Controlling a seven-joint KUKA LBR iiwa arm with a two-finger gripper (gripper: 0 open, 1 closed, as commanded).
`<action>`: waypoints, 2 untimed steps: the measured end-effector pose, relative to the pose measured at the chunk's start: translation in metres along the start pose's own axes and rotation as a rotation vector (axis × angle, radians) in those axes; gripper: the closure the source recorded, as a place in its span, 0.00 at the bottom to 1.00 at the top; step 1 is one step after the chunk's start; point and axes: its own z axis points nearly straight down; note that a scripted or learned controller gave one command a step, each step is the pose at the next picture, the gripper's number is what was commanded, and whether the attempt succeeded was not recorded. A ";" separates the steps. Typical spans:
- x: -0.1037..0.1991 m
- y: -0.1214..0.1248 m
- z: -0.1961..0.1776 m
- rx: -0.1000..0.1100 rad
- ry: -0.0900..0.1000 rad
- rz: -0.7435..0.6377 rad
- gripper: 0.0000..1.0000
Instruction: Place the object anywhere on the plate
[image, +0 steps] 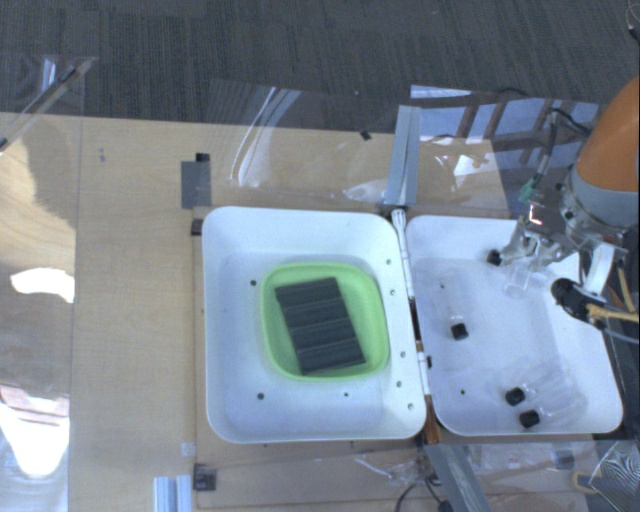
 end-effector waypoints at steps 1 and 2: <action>0.041 -0.031 0.081 0.002 0.002 -0.171 1.00; 0.076 -0.096 0.024 0.002 0.004 -0.295 1.00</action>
